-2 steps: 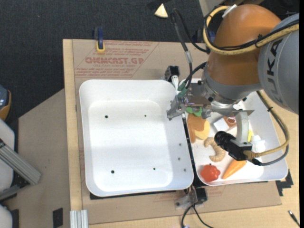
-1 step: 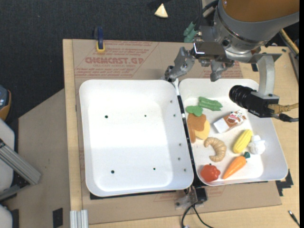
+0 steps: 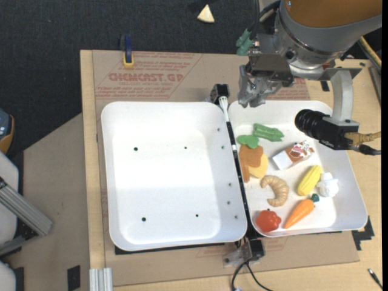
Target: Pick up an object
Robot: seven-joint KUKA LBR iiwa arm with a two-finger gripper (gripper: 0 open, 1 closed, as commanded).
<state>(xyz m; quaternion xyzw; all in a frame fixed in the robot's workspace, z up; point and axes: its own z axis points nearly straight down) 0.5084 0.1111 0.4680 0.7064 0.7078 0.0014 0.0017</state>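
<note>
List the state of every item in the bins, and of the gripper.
gripper: raised above the right bin's far edge, carrying nothing
green bean: lying flat
orange block: resting, touching yellow piece
croissant: lying flat
corn: lying tilted
carrot: lying, tip toward tomato
tomato: resting at near edge
left bin: level

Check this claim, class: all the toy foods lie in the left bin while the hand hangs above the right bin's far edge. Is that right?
Not quite. The camera view shows the toy foods, such as the croissant, carrot and tomato, lying in the right bin, not the left bin. The rest stands: the hand hangs above the right bin's far edge.
</note>
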